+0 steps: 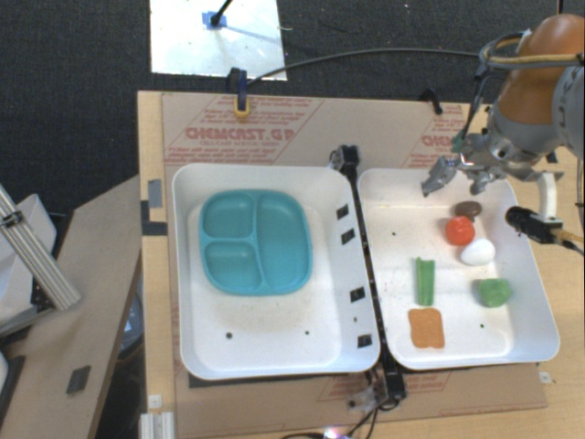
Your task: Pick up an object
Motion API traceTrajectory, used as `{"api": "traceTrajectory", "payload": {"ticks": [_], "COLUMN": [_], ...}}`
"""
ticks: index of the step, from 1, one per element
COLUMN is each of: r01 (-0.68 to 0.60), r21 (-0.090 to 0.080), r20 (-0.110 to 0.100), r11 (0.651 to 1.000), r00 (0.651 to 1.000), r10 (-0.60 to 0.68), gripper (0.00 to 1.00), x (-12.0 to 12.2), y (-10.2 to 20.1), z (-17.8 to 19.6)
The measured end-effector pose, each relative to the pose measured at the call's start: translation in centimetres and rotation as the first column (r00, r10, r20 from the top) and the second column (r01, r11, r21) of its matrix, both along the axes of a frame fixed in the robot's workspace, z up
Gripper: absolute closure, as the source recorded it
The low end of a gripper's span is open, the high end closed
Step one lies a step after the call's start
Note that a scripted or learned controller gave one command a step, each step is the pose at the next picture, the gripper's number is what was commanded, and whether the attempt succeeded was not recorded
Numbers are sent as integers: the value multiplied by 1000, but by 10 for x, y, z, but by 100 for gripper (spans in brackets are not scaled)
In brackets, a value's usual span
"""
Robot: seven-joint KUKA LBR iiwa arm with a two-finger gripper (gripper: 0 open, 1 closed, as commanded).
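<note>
My gripper [457,183] hangs over the far part of the right bin [530,337], open, with nothing between its fingers. Just below it lie a small brown piece [468,208], a red ball [460,230] and a white egg-shaped thing [477,251], close together. Nearer the front are a green stick [425,281], a green lump [494,292] and an orange piece [426,327].
The left bin [274,355] holds a teal divided plate [254,242]. A black hinge strip [358,245] runs between the two bins. The arm's orange band [548,53] stands above the right bin's far right corner.
</note>
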State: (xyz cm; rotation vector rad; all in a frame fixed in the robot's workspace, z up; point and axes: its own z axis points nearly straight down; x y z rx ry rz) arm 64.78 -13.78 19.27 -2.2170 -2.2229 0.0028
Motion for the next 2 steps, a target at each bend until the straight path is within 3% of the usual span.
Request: {"api": "traceTrajectory", "payload": {"ticks": [2], "r01": [1], "r21": [0], "r20": [1], "r11": [1000], "r00": [1000], "r10": [-1], "gripper": [0], "x": [-6], "y": [-2], "z": [-111]}}
